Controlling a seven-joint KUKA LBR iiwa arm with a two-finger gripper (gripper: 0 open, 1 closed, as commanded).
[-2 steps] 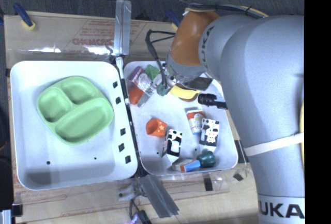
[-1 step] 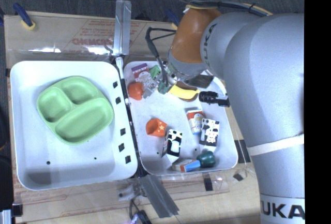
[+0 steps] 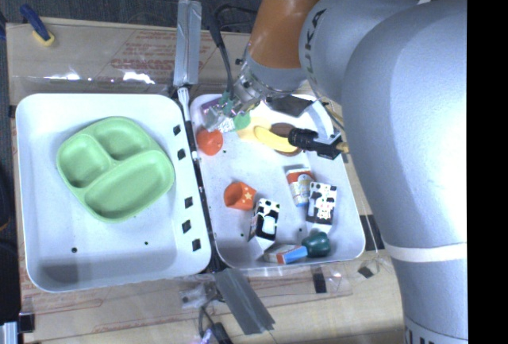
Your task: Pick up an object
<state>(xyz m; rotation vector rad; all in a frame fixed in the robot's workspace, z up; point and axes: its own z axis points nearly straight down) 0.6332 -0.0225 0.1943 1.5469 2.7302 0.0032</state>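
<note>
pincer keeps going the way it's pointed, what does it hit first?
Most likely the small orange-red ball. The pincer points down and left into the right bin's far-left corner, and the ball sits just past its tip. Depth is unclear from this slant, so it might meet the bin floor beside it.

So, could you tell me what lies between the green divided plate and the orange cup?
In the camera view, the two bins' adjoining white walls lie between the green plate and the orange cup.
</note>
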